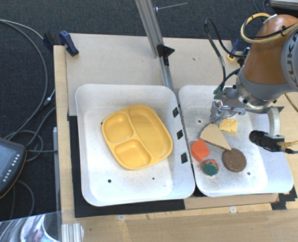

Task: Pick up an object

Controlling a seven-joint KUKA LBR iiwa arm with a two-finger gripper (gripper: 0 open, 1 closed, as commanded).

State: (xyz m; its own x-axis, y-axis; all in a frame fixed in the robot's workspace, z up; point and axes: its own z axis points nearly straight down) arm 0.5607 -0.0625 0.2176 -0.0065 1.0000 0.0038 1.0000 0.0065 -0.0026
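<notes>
A: The end effector (224,110) hangs over the right bin (280,178), just above the pale wedge (215,136); whether it is spread or pressed together I cannot tell, the wrist hides too much.

B: Walk me across, taking the wedge as the mark.

A: Well to the wedge's left, in the left bin (88,185), lies the yellow divided tray (136,136); just below-left of the wedge sits the orange block (199,149); below it, the green-and-red lump (211,167); below-right, the brown disc (234,161); above-right, touching or nearly so, the small yellow piece (228,125).

B: Which is the target?

A: My guess is the wedge or the yellow piece, both being directly beneath the arm; the wedge is flat, tan, triangular, with its point toward the end effector.

B: And the risk?

A: Crowding, I judge; a flat wedge offers little edge to grip and may slide away; a descent between the two pieces could nudge both and close on nothing; the orange block sits close enough to be knocked as well.
</notes>
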